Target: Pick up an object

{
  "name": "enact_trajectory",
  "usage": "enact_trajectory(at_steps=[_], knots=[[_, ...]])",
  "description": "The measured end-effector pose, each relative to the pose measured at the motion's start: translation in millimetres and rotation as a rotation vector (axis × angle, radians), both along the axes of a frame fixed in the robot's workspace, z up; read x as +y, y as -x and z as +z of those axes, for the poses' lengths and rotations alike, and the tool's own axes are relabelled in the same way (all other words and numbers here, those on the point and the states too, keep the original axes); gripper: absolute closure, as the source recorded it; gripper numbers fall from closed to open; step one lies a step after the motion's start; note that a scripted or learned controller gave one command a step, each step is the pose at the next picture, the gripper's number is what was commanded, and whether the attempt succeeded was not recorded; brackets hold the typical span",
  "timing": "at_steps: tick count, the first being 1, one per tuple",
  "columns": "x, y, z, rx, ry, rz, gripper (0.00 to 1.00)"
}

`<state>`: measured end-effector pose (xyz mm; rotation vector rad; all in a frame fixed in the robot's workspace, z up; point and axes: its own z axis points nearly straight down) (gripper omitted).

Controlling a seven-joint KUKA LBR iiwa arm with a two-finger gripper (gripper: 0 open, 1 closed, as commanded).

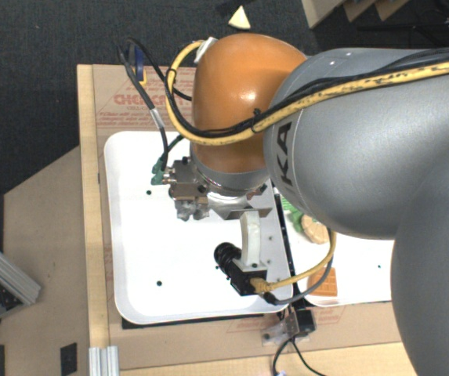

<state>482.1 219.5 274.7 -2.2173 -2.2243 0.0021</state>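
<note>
My wrist (222,185) hangs over the left bin (134,237), near its back half. My own bulk covers what is beneath it, so I cannot tell whether my jaws are apart or together, or whether anything sits between them.

The part of the left bin's floor I can see is bare white, apart from a couple of small dark specks (159,283). The likely things to pick lie in the right bin (365,276), close against the wall shared with the left one. There is a green piece (288,207), a tan round piece (315,229) just beside it, and an orange piece (327,283) nearer the front. My arm (365,147) hides part of each.

I judge I am at the approach, with nothing taken yet. To do it well I would choose one thing, probably the tan one, since it looks compact. I would centre over it and come down straight, with the jaws wide and turned so neither tip strikes the bin wall. I would close only once low enough to catch its sides. The neighbouring green piece could get nudged or pinched along with it.
</note>
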Motion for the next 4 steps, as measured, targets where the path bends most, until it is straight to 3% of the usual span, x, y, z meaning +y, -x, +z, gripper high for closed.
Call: enact_trajectory(at_steps=[1,2,3,4], knots=[[-30.7,2.3,62.1,-0.008,-0.002,-0.005,1.00],[-38.8,2.2,259.7,-0.021,-0.009,-0.002,1.00],[-139.8,3.1,216.2,0.004,0.002,-0.015,1.00],[-88.4,3.8,119.3,0.008,0.002,0.001,1.00]])
